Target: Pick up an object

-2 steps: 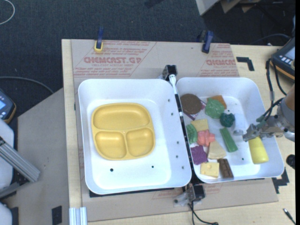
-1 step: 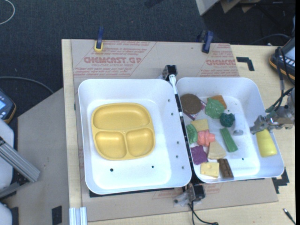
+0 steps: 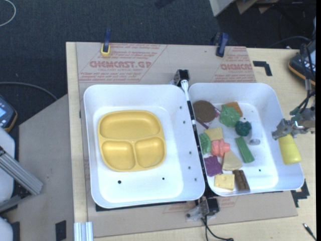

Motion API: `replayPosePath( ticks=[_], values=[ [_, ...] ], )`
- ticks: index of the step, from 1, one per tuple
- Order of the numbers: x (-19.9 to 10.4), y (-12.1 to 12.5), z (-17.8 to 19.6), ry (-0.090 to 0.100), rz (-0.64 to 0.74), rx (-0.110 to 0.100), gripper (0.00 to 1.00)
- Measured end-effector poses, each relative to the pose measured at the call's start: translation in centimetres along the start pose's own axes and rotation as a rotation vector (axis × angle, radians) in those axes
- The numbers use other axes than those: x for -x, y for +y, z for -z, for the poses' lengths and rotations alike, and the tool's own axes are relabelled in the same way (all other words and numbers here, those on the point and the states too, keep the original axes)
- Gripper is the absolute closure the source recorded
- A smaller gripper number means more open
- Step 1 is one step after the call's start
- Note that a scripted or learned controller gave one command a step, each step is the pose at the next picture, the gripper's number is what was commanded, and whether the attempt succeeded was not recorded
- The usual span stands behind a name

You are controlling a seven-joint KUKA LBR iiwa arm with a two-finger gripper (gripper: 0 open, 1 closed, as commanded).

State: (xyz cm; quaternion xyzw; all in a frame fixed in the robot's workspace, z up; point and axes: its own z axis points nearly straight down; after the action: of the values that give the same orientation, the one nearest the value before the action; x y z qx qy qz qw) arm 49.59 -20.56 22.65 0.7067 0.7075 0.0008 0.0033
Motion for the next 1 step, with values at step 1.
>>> replayPosePath(
  ticks=[1],
  values=[
    [-5.64, 0.87, 0.70, 0.005, 0.005, -0.004, 1.00]
  ],
)
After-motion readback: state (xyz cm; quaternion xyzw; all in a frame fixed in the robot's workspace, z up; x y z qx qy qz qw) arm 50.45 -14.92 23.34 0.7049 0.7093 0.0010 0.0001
